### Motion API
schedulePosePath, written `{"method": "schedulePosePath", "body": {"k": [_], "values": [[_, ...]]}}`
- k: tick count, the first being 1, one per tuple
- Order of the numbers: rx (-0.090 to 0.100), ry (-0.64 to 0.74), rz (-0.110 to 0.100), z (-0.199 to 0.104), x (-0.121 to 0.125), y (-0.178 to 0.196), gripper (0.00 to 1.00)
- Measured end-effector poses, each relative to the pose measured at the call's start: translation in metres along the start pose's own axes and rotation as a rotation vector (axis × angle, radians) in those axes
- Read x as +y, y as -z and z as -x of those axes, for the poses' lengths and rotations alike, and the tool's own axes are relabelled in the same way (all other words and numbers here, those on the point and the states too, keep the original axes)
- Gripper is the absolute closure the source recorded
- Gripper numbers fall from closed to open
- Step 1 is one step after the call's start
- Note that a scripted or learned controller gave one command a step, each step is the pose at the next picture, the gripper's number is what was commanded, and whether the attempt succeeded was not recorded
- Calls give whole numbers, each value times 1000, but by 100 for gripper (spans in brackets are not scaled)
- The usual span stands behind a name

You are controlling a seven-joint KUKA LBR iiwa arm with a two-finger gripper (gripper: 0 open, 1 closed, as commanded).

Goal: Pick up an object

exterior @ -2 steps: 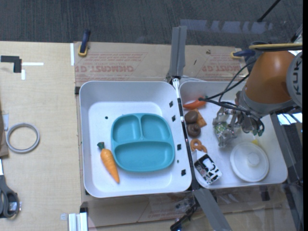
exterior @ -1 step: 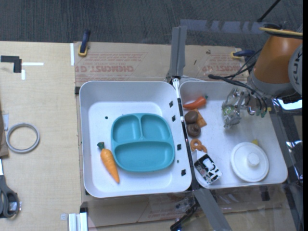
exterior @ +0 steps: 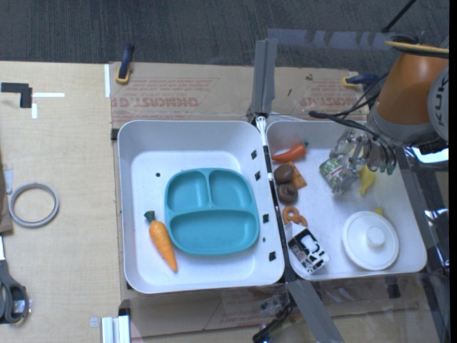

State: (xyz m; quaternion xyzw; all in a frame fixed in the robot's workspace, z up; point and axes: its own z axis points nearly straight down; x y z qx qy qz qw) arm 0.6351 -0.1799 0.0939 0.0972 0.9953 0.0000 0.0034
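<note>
While the gripper [exterior: 355, 157] hangs over the right bin [exterior: 410, 263] | jaw state cannot be told | crumpled green-silver object [exterior: 334, 173] seen just beside it, near yellow piece [exterior: 367, 180] | pick judged unconfirmed, lift outstanding.

The arm [exterior: 418, 84] is cut off by the right edge, so its upper links are out of sight. The gripper [exterior: 355, 156] is a tangle of metal and cables, and its fingertips blur into a crumpled silvery-green thing [exterior: 335, 174] below them; contact cannot be judged. A yellow object [exterior: 367, 180] is partly covered by the gripper. Scissors [exterior: 10, 299] are cropped by the left edge. The print on the black-and-white item [exterior: 308, 252] is too small to read
</note>
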Motion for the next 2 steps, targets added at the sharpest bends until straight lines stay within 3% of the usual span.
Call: {"method": "schedulePosePath", "body": {"k": [1, 2], "values": [[-6, 2, 0, 2, 1, 11, 100], [1, -286, -1, 8, 39, -1, 100]]}}
